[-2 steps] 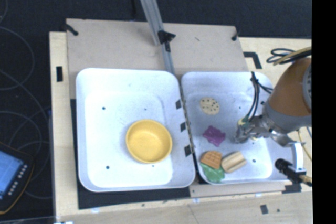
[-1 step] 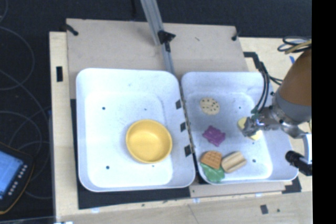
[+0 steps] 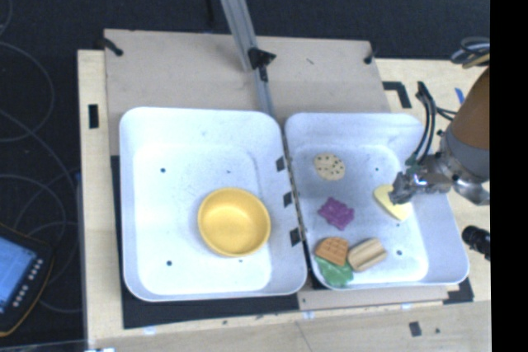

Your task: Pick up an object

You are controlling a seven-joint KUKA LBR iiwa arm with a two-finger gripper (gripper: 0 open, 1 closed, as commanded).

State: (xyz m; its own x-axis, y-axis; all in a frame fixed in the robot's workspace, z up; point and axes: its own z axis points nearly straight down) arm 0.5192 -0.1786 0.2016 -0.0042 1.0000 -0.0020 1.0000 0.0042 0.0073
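A pale yellow wedge-shaped piece (image 3: 393, 203) lies at the right side of the right bin (image 3: 436, 260), directly under the tip of the robot's hand (image 3: 404, 187), which has reached in from the right and sits low over the piece, touching or nearly touching its upper edge. Whether the hand is clenched or released cannot be told from this slanted overhead view; nothing is visibly lifted between its tips. By the look of it the approach is done and the grasp itself is the step in hand: the next move calls for closing squarely on the wedge, then a straight rise clear of the bin wall just behind the hand.

Out from the hand toward the bin's middle lie a purple toy (image 3: 336, 213) and, farther up, a speckled cookie (image 3: 329, 166). Toward the near edge sit a bread roll (image 3: 367, 253), a waffle (image 3: 332, 249) and a green piece (image 3: 334, 273), bunched together. Well away, across the divide, a yellow bowl (image 3: 234, 221) rests in the left bin (image 3: 148, 144) on the table (image 3: 95, 177).
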